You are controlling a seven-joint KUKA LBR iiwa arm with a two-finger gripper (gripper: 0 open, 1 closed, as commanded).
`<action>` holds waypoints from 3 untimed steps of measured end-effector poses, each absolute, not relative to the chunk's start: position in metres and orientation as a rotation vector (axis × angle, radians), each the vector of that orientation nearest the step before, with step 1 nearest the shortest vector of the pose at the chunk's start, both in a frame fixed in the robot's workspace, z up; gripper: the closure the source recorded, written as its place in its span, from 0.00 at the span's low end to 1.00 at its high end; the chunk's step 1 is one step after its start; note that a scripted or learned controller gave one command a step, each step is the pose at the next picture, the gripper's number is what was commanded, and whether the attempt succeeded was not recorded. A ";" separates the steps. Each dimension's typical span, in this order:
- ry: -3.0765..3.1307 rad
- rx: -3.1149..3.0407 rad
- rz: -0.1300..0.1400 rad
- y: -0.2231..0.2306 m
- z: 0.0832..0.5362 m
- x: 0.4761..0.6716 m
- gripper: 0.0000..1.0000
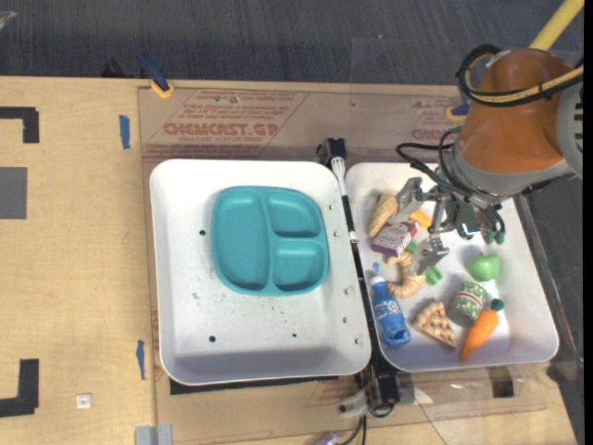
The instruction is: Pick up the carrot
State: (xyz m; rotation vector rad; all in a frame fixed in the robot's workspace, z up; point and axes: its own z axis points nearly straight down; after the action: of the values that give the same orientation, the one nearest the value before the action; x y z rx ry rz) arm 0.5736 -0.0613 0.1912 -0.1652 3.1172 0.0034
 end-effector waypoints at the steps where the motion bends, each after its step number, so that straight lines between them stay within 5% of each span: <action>1: 3.127 -0.057 0.000 -0.106 0.113 0.605 0.00; 2: 3.106 0.381 0.001 -0.128 0.089 0.629 0.00; 3: 3.029 0.835 0.002 -0.129 0.088 0.634 0.00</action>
State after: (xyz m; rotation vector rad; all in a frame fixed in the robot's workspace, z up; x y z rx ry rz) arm 0.6338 -0.1293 0.0884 0.8345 3.0286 0.0025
